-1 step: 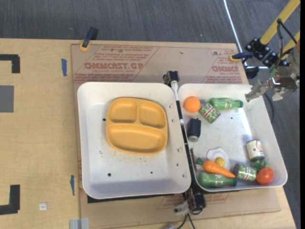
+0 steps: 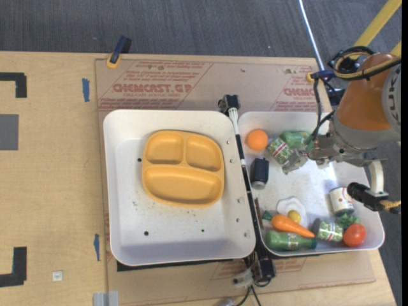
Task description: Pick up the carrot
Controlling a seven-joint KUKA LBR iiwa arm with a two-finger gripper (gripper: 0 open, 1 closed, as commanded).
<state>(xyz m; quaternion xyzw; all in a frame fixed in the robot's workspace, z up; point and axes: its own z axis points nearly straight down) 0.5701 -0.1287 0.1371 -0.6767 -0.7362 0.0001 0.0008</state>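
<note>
The pincer, its opening impossible to tell, hovered at twelve o'clock from the carrot; crowding bottle and egg risked a fouled grasp.

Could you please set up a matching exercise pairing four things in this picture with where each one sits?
Things:
1. carrot
2. yellow divided plate
3. orange ball
4. tomato

Places:
A. upper left of the right bin
B. in the left bin
C. lower right corner of the right bin
D. near the lower edge of the right bin, lying on a green bottle

Pairs: 1-D, 2-B, 3-A, 4-C
</note>
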